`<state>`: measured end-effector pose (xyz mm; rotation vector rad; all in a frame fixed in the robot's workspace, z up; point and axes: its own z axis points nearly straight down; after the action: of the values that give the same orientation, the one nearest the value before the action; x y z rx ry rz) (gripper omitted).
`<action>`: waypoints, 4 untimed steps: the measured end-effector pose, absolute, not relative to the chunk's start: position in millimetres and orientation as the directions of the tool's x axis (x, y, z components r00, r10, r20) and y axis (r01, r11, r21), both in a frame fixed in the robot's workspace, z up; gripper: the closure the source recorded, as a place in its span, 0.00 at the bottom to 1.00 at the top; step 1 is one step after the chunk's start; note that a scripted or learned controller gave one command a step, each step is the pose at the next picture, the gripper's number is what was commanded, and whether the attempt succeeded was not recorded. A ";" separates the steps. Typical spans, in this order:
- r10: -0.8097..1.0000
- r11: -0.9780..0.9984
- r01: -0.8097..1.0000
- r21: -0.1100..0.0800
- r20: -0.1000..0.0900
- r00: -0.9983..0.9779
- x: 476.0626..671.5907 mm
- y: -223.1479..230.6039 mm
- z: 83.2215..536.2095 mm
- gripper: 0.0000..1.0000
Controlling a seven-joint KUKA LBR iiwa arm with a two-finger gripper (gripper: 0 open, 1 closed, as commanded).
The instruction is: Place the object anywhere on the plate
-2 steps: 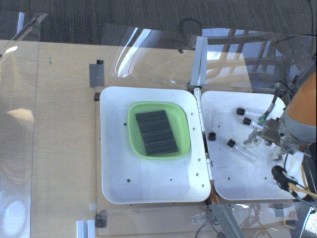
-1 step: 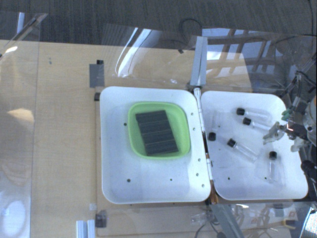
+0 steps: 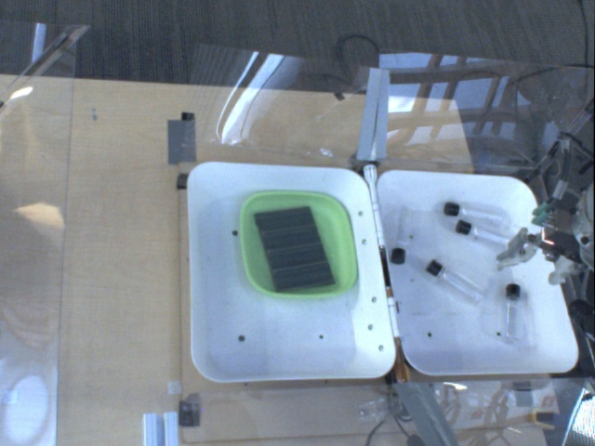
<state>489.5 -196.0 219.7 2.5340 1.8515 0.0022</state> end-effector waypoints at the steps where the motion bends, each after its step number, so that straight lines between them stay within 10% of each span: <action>1: 0.951 -0.308 0.951 0.003 0.000 0.308 489.5 -197.6 200.0 0.00; 4: 0.989 -0.151 0.989 0.003 -0.001 0.151 489.4 -195.2 230.1 0.00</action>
<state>489.4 -195.2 230.1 2.3812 2.0449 0.0020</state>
